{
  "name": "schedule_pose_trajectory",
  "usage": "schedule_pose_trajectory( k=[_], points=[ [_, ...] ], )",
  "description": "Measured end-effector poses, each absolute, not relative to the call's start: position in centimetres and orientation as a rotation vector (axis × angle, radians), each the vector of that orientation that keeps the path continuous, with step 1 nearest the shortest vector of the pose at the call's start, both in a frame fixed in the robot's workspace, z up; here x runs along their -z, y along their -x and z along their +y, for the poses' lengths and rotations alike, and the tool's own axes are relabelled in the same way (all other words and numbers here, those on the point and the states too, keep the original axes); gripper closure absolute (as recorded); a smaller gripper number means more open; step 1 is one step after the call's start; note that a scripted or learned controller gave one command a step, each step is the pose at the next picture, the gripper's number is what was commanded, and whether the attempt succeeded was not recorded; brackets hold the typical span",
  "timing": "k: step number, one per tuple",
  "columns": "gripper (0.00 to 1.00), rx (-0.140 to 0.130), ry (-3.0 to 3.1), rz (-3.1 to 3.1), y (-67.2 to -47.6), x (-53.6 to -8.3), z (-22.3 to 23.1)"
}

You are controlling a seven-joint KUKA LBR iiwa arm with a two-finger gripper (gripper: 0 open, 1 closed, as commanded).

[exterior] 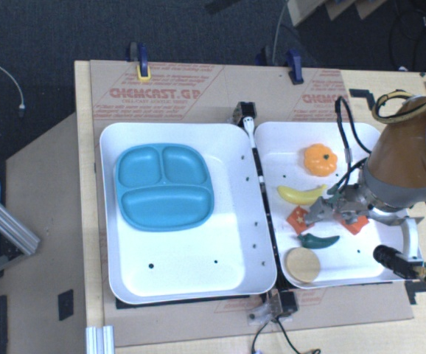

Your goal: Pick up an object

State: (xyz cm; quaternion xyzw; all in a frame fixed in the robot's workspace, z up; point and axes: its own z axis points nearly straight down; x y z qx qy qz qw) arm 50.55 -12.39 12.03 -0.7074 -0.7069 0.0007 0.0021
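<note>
The pincer (337, 211) hangs low in the right bin (272, 142), over small toy foods. I cannot tell how it stands. At its 9 o'clock lies a red piece (298, 218), with a yellow banana (300, 193) at 10. A dark green pepper (318, 240) lies at 7, and past it a round tan disc (302, 265). An orange pumpkin (320, 160) sits at 11. They look like smooth, hard plastic, so probably light and slippery. The banana's thin middle seems easiest to pinch. The left bin (183, 268) holds a blue divided plate (166, 186).
</note>
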Motion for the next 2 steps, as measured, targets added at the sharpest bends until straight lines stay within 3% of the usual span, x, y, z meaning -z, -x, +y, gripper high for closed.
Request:
schedule_pose_trajectory(
  k=[1, 2],
  points=[
    [1.00, 0.000, 2.224, -2.220, -50.6, -13.2, -12.4],
    [1.00, 0.004, 2.224, -2.227, -51.3, -17.9, -11.8]
  ],
)
